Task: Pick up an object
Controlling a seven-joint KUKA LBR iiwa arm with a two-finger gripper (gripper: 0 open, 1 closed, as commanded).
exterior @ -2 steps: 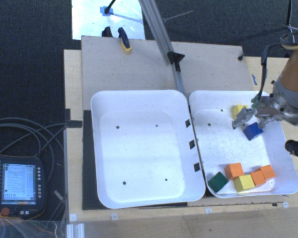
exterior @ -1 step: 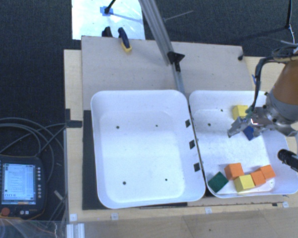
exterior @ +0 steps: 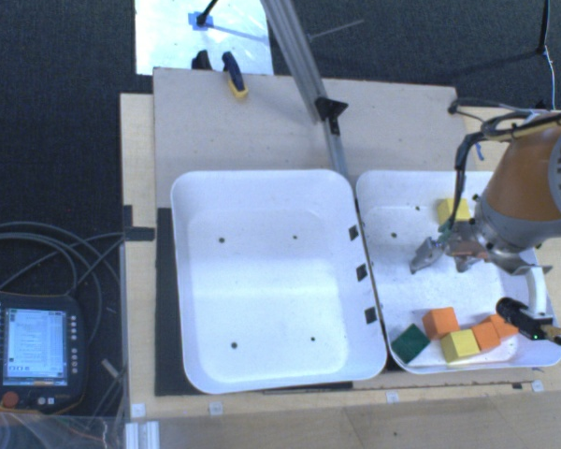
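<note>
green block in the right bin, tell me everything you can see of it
The green block is a small dark green cube-like piece, matte, maybe foam or painted wood. It lies in the near left corner of the right bin, turned so it reads as a diamond, close against the bin's wall. An orange block sits just to its right and a yellow block beyond; whether they touch it is unclear. The pincer is well away from it.

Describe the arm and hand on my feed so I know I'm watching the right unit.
The arm enters from the right: a rounded grey body with a broad orange band above the wrist. Dark cables loop along its upper side. The small grey metal hand is angular, over the right white bin.
</note>
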